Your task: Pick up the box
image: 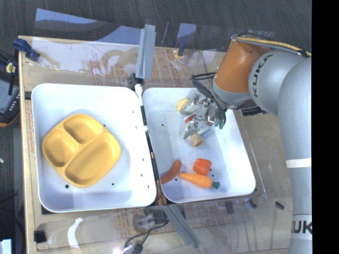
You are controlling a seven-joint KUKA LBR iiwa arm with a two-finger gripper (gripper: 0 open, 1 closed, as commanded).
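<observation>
Jaws (197, 127) low in right bin (235, 157), grip unclear, wooden bench (85, 67), dark floor

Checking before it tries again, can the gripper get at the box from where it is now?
Probably yes. The gripper is low in the right bin, right over the small box. The carrot, pepper and sausage lie apart, nearer the front.

A grey, rounded arm (286, 99) bears an orange band (235, 67), black "KUKA" lettering and thin black cables.
</observation>
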